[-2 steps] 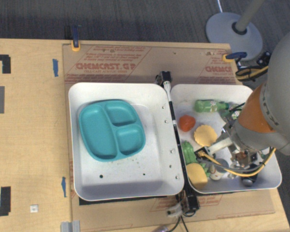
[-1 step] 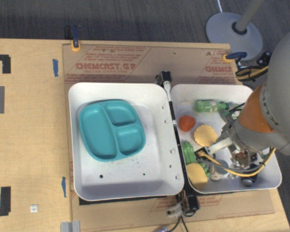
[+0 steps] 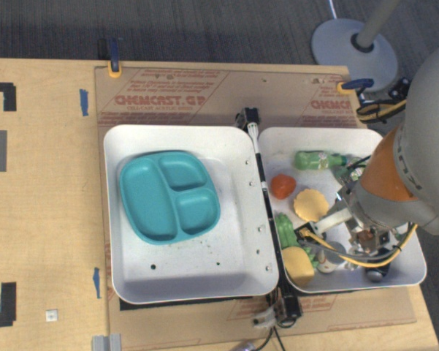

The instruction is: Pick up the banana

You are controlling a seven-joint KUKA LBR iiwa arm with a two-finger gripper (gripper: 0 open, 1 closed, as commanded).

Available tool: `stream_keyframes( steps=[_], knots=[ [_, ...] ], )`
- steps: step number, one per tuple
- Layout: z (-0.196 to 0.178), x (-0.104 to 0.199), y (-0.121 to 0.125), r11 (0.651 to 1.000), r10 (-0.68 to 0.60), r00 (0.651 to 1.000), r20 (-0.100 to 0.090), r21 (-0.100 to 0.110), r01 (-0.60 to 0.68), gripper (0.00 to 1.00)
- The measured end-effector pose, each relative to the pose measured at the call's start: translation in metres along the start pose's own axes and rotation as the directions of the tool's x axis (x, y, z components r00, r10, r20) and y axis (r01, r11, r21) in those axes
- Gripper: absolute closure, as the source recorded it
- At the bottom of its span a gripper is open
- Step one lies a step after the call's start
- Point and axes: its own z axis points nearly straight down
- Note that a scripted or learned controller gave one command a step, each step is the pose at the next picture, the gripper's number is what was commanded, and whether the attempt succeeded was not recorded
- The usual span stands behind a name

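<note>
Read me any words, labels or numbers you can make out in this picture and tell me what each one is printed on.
"CHEMCAST GP", red print, upside down, on the brown paper-faced sheet under the two shallow white bins.
The same red print seems to repeat at the sheet's right corner, but it is too blurred to read.
No readable text on the teal divided plate or the toy food.

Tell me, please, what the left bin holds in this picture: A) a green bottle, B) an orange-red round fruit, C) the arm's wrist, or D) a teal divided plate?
D: the teal divided plate lies alone in the left bin, while the orange-red fruit, the green item and the arm's wrist are all over the right bin.
</note>
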Motion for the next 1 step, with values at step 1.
stream_keyframes(
  steps=[1],
  knots=[
    [0.0000, 0.0000, 0.0000, 1.000, 0.000, 1.000, 0.000, 0.000, 0.000, 0.00]
  ],
)
